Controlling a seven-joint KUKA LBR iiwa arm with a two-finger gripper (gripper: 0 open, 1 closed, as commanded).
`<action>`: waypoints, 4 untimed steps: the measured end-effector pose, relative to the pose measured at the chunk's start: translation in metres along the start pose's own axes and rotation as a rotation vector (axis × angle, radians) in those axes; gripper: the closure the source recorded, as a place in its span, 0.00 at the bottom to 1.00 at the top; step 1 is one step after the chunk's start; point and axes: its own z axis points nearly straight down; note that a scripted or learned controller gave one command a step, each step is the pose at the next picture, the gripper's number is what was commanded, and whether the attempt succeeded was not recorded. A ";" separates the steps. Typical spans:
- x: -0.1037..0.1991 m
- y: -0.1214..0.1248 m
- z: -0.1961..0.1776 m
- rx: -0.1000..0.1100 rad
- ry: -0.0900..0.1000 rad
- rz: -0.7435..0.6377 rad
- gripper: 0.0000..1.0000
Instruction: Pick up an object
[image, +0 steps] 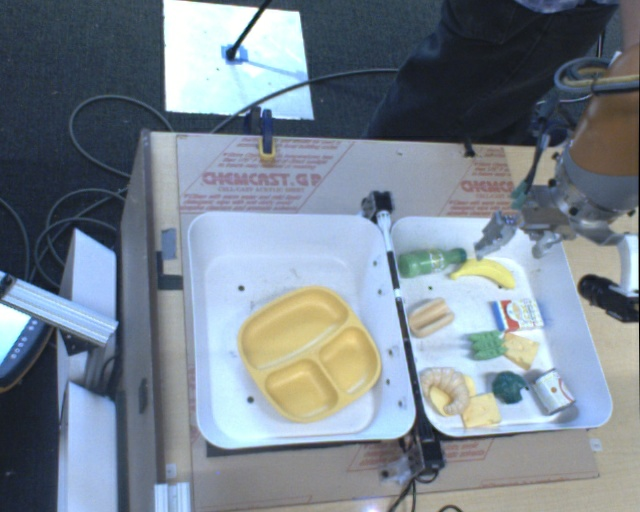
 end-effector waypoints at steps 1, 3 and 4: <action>-0.041 -0.001 0.078 0.003 0.000 0.002 0.00; -0.010 -0.063 0.190 0.000 0.001 0.000 0.00; -0.011 -0.062 0.180 -0.002 0.000 0.000 1.00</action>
